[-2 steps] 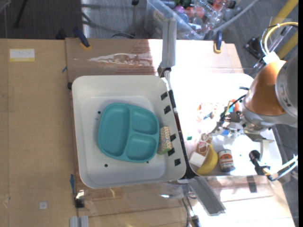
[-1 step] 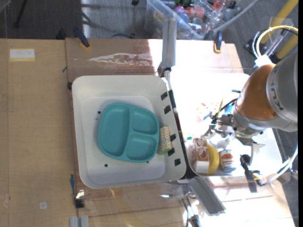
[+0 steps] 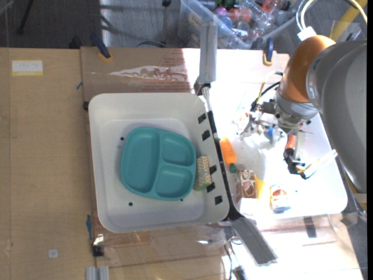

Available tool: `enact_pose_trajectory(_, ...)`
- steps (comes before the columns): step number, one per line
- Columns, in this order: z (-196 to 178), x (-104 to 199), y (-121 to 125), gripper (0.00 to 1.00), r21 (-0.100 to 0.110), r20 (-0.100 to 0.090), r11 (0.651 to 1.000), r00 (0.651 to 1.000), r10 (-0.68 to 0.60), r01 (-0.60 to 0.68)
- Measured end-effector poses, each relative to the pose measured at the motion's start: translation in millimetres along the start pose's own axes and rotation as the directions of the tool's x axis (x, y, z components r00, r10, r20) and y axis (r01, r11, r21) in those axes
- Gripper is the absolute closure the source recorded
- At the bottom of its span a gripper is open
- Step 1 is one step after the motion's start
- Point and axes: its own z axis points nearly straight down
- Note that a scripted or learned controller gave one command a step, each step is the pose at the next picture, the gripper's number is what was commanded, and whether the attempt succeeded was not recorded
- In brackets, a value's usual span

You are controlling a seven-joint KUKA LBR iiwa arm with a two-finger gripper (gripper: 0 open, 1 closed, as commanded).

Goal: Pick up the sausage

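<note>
In the brightly lit right bin (image 3: 326,200), a short brown-and-white piece that looks like the sausage (image 3: 247,184) lies near the left wall, toward the front. My gripper (image 3: 265,128) hangs over the middle of this bin, further back and a little to the right of the sausage, well apart from it. Glare washes out the gripper's tip. A reddish-brown elongated bit (image 3: 291,141) shows just right of the gripper; I cannot tell what it is.
An orange carrot (image 3: 227,151) and a small green piece (image 3: 232,168) lie along the divider. A red-and-white can (image 3: 280,199) sits front right of the sausage. The left bin (image 3: 105,156) holds a teal divided plate (image 3: 158,163) with a corn cob (image 3: 203,172) beside it.
</note>
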Motion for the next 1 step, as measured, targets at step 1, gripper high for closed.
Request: enact_pose_trajectory(1,-48.5,-79.7,12.5,0.00,-0.010,0.000,1.000,1.000,-0.021,0.021)
